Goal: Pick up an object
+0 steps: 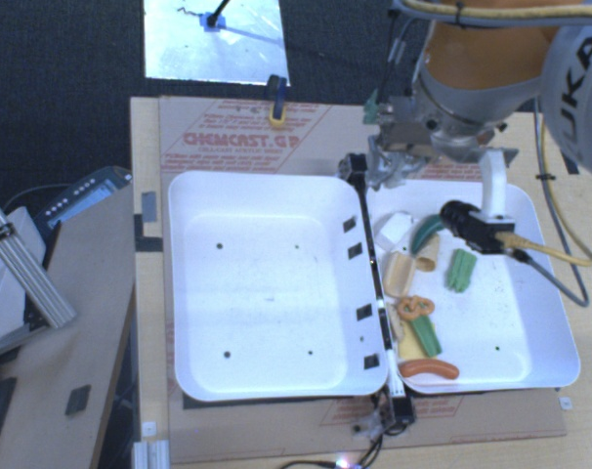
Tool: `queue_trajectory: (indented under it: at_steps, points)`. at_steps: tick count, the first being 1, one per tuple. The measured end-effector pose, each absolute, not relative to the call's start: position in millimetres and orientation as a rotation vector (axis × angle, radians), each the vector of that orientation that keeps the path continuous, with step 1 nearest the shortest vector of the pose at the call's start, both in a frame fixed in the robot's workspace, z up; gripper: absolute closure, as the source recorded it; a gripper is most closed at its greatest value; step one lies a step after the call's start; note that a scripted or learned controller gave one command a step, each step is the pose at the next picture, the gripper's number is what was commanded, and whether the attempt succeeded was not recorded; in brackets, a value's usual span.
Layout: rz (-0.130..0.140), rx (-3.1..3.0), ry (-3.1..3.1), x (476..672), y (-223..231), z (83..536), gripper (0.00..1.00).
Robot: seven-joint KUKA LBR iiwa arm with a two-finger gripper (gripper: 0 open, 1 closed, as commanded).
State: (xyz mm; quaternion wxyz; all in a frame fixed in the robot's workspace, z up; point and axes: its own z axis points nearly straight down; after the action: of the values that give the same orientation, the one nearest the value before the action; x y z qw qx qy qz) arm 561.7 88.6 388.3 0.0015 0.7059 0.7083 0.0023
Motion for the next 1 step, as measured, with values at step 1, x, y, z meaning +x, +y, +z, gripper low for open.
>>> queue_trajectory:
  at_steps: [1]
  points:
    - [0.005, 2.217, 2.222, 545.6, 79.3, 420.3, 1.0]
